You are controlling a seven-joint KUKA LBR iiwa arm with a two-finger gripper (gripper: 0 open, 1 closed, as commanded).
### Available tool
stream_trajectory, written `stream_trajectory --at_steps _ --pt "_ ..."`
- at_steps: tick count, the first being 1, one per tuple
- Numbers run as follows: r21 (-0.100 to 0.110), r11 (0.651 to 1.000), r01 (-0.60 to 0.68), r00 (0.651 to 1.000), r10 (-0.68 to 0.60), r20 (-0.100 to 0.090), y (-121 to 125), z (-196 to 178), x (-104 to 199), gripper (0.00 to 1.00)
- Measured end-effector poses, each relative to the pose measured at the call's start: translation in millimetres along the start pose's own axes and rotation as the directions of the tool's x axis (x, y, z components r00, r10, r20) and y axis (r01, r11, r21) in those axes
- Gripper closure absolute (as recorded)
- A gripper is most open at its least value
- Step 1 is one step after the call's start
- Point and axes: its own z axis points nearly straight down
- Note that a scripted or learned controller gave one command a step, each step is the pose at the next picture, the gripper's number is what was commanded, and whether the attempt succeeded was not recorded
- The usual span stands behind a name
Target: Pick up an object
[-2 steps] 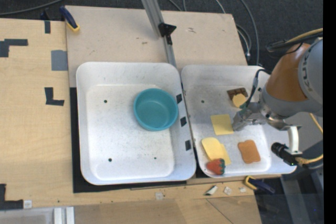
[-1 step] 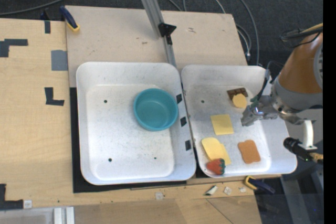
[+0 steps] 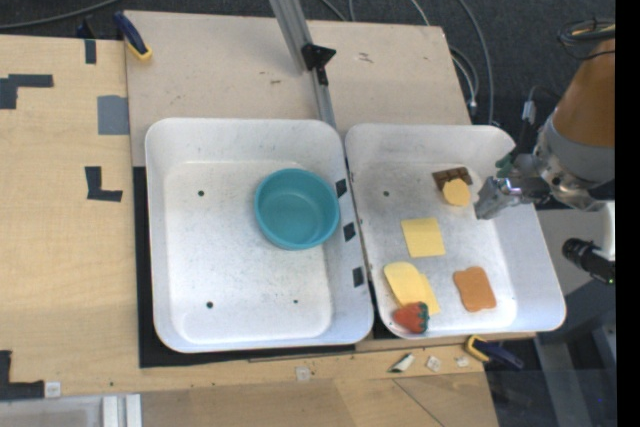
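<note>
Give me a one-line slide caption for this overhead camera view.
KUKA arm's gripper hovers over the right bin of toy food, beside a small yellow piece; teal bowl in left bin.

The light is bright and even from overhead — the two white bins (image 3: 165, 215) come close to washing out, their rims glaring against the pale tabletop (image 3: 60, 115). Shadows are soft and short; the blue bowl (image 3: 296, 207) casts a faint one inside itself. The dark floor at the top swallows detail. Everything is slightly soft and grainy — small pieces lack crisp edges.
</note>
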Motion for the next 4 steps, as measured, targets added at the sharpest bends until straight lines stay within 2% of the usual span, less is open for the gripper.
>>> stream_trajectory --at_steps 1,4 --pt "0.006 1.000 -0.001 1.000 0.001 -0.002 0.3 -2.2 0.5 1.00" --pt "0.006 1.000 0.004 1.000 -0.004 -0.004 64.8 -26.9 143.4 1.00"
